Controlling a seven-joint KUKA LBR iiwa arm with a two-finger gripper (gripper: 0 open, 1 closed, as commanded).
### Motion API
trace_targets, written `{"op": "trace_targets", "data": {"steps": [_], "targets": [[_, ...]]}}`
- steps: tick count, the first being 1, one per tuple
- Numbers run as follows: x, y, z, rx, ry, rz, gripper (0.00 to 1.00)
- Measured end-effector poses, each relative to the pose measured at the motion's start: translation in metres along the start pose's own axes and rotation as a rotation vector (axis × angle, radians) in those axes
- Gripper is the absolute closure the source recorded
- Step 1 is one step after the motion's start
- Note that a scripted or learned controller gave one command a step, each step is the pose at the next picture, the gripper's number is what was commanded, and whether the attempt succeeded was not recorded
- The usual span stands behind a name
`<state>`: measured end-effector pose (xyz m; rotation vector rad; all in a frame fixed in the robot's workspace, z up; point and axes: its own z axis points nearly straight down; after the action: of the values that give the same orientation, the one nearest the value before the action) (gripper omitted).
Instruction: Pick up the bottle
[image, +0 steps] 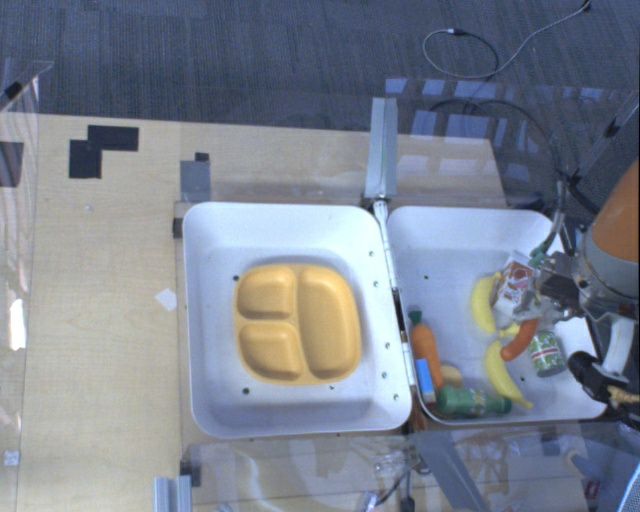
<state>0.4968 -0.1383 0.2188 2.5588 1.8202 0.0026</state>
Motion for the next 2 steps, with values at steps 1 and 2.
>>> {"op": "trace_targets", "data": {"steps": [1,2], "targets": [[0.000,0.000,0.000,-0.001,0.000,0.001,0.00],[0.046,0.036,0.130,-0.012,0.003,-0.033,0.00]]}}
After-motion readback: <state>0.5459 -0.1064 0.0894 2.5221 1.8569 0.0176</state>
